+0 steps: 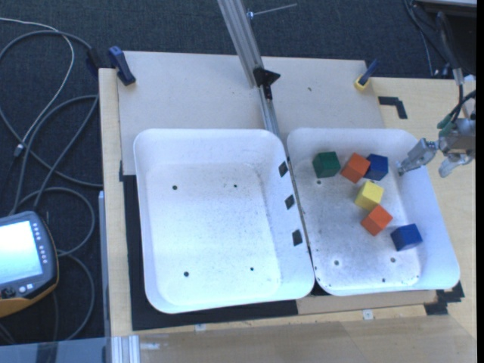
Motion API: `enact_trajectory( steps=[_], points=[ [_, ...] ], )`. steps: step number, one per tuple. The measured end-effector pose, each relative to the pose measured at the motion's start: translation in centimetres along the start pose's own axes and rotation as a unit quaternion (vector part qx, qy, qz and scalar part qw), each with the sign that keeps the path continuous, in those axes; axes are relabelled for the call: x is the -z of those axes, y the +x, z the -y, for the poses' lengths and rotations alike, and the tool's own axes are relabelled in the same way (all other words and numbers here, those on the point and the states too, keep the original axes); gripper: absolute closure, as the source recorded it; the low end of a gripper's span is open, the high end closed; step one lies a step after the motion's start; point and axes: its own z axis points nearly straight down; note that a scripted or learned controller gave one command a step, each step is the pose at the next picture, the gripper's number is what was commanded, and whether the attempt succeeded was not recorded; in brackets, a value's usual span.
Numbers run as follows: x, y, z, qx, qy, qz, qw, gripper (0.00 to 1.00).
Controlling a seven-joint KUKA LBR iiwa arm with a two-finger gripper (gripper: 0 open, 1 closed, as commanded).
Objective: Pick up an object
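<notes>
I worked in a robotics lab. My bench point(227, 97) was a clamped board carrying two white bins point(219, 278), with an aluminium camera pole point(238, 29) rising behind. A teach pendant point(23, 255) and loose cables point(45, 127) lay on dark carpet point(151, 13).

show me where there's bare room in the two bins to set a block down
The left bin offers bare floor wall to wall. In the right bin, free floor lies along the front, below the orange block and lower blue block, and down the left side under the green block. The upper right is crowded: blocks cluster there, with the gripper at the rim.
</notes>
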Motion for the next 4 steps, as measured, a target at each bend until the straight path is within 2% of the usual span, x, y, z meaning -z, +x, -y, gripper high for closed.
enact_trajectory(
  steps=[1, 2, 3, 4],
  points=[
    [-13.6, 4.5, -2.6, 0.001, 0.004, -0.001, 1.0, 0.0],
    [-12.0, 4.3, -2.8, 0.0, -0.001, 0.0, 1.0, 1.0],
    [-12.1, 4.3, -2.8, 0.0, -0.001, 0.0, 1.0, 0.0],
    [-15.8, 4.4, -1.1, 0.0, -0.003, 0.001, 1.0, 0.0]
  ],
)
